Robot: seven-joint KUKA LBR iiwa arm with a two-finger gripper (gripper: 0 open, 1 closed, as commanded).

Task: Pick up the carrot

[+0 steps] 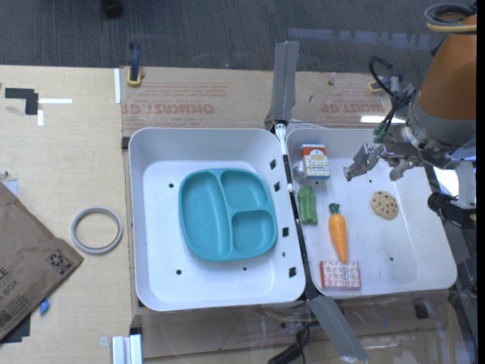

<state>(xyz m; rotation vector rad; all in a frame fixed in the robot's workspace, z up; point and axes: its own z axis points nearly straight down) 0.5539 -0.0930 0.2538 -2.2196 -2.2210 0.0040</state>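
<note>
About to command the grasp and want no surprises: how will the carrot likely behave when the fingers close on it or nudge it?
The carrot looks like a smooth, rigid toy, so probably light and slightly slippery. Its rounded, tapered body lies flat on the bin floor, so a nudge may roll or pivot it. Gripping across the thicker upper part seems safer.

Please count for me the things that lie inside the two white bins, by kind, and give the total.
Carrot: 1
Cookie: 1
Green vegetable: 1
Small carton: 1
Red and white packet: 1
Blue divided plate: 1
Total: 6
</note>
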